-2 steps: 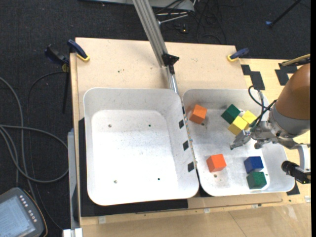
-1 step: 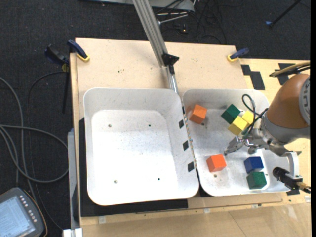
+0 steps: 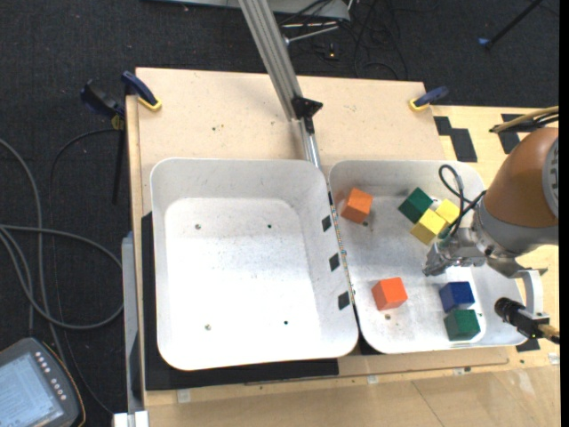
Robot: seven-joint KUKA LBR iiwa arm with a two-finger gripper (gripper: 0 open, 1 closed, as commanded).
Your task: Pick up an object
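Several blocks lie in the right bin [image 3: 391,174]. An orange block [image 3: 358,205] sits at its far left, with a dark green block [image 3: 414,205] and a yellow block [image 3: 435,221] touching each other further right. Nearer the front are a red-orange block [image 3: 388,293], a blue block [image 3: 457,294] and a green block [image 3: 462,325]. My gripper [image 3: 441,261] hangs low over the bin floor, just in front of the yellow block and just behind the blue one. I see no block held in it.
The left bin [image 3: 236,261] stands beside the right one, sharing a middle rim. A metal pole [image 3: 271,47] slants down to the bench behind the bins. Clamps [image 3: 142,92] sit at the bench's far corners. The arm's orange band [image 3: 524,181] overhangs the right bin's edge.
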